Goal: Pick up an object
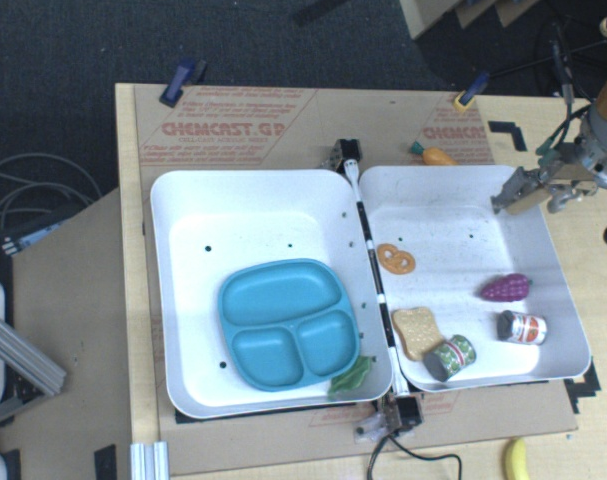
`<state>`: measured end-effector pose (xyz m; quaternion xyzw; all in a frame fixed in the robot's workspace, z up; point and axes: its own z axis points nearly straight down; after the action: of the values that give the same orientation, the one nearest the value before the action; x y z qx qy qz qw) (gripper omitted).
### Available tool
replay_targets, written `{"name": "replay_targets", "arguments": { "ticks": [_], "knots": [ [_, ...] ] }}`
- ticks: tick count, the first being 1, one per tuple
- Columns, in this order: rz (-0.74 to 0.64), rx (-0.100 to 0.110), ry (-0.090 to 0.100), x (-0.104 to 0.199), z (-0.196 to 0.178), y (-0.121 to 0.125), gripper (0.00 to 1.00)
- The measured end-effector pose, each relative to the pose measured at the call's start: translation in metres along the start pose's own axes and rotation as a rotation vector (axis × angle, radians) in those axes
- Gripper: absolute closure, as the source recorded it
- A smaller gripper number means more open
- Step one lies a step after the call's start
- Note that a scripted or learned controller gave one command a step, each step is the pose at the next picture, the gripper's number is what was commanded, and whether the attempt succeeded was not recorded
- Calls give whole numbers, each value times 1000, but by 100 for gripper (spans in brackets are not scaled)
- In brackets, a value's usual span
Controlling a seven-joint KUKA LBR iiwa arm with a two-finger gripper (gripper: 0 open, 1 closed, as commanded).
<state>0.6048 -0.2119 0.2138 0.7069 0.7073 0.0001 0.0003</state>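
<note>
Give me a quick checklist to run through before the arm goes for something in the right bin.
1. Hand over the right bin: ok, at its far right corner.
2. Hand holding nothing: ok, nothing shows between its fingers.
3. Finger opening: cannot tell.
4. Targets reachable: ok, pretzel, grapes and small can lie apart.
5. Toast and green can separated: not ok, they touch.
6. Blue tray out of the way: ok, in the left bin.
</note>
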Motion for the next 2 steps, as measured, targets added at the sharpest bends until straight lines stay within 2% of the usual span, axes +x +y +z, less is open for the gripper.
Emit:
{"name": "replay_targets", "arguments": {
  "ticks": [2],
  "knots": [
    [-1, -1, -1, -11, 11, 61, 0]
  ]
}}
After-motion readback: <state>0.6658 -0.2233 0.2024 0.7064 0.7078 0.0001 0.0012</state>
